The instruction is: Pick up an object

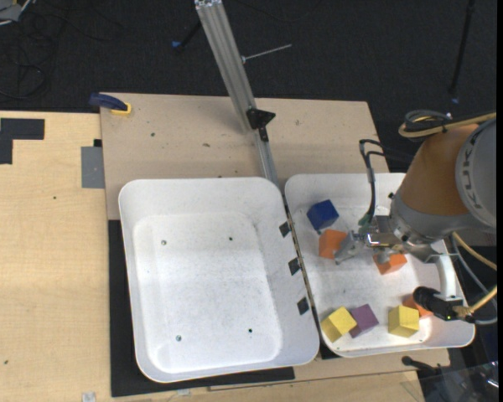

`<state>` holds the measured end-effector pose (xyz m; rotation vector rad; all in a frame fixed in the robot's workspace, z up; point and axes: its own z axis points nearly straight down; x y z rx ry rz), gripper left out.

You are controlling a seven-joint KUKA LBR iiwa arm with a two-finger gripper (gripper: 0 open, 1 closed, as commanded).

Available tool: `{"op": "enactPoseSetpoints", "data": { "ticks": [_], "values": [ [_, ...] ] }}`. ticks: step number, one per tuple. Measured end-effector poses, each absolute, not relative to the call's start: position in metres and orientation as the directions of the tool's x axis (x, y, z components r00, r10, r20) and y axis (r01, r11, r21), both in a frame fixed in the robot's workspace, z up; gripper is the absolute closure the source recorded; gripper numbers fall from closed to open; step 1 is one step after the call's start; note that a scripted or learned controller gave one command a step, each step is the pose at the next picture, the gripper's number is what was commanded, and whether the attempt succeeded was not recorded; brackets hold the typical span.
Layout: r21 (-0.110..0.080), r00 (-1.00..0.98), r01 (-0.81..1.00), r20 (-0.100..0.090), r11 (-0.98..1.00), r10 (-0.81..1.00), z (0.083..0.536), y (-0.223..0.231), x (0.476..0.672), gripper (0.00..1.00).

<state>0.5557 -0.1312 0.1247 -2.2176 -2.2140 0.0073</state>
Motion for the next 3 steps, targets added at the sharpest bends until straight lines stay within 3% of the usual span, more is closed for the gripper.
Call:
{"op": "enactPoseSetpoints", "data": {
  "ticks": [1, 2, 3],
  "values": [
    [-0.002, 0.002, 1.000, 0.001, -0.002, 1.000, 0.091, -0.131, 0.556, 0.00],
    [-0.003, 0.007, 1.000, 0.003, -0.007, 1.000, 0.102, -0.132, 0.556, 1.00],
    [0.002, 0.007, 1.000, 0.000, -0.007, 1.000, 0.162, -0.136, 0.550, 1.00]
  ]
}}
